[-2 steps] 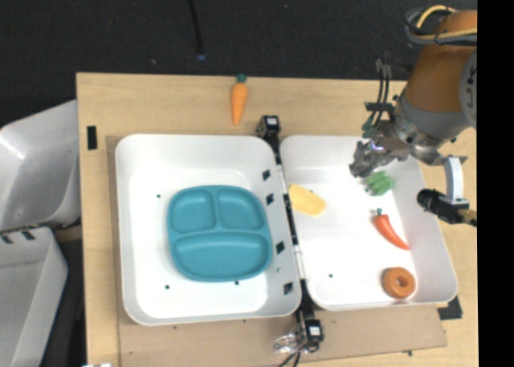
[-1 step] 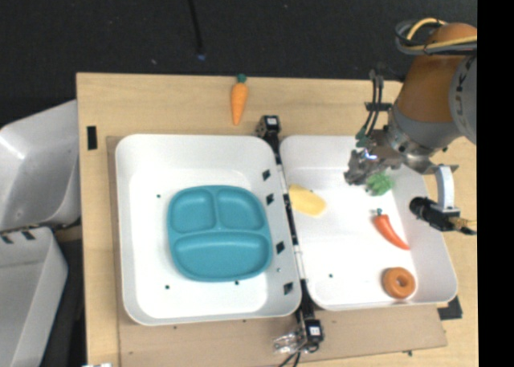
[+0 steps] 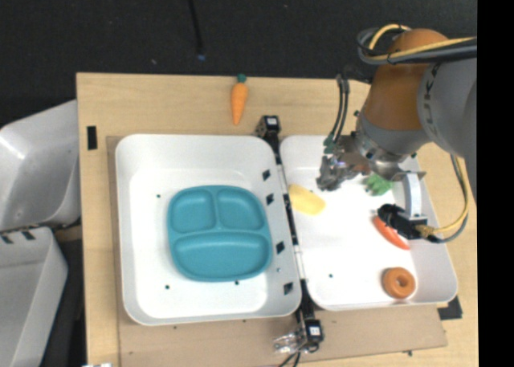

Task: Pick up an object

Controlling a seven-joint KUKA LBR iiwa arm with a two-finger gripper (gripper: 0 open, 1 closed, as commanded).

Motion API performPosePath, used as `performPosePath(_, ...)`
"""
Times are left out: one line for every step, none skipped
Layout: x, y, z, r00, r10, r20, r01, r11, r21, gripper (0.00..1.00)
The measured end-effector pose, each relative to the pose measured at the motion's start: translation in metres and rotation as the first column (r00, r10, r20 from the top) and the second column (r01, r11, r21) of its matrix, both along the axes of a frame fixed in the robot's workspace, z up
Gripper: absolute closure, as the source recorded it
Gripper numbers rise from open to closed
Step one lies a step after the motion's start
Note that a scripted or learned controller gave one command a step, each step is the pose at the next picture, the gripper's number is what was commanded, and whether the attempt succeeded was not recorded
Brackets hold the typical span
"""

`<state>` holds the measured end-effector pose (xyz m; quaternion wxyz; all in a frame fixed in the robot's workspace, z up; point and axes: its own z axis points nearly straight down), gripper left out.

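Meanwhile, the gripper (image 3: 331,174) is seen low over the upper part of the right bin (image 3: 353,277), just above and right of a yellow piece (image 3: 307,201); the approach step appears to be in hand. Whether anything is gripped, or how wide the jaws stand, cannot be told. A descent onto the yellow piece seems called for next. A donut (image 3: 398,282), a red piece (image 3: 391,234) and a green piece (image 3: 377,185) are also held in that bin. A blue tray (image 3: 218,233) lies in the left bin (image 3: 136,197). A carrot (image 3: 238,100) is left on the bench (image 3: 161,100), upper centre.
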<state>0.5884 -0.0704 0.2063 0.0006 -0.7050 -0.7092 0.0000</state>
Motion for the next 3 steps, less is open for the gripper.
performPosePath(-0.001, 0.045, 0.015, 1.0, 0.001, 0.004, -0.001, 1.0, 0.0, 1.0)
performPosePath(-0.007, 0.089, 0.013, 1.0, 0.0, 0.0, 0.0, 1.0, 0.0, 1.0)
performPosePath(-0.01, 0.14, 0.029, 1.0, 0.002, 0.003, -0.002, 1.0, 0.001, 1.0)
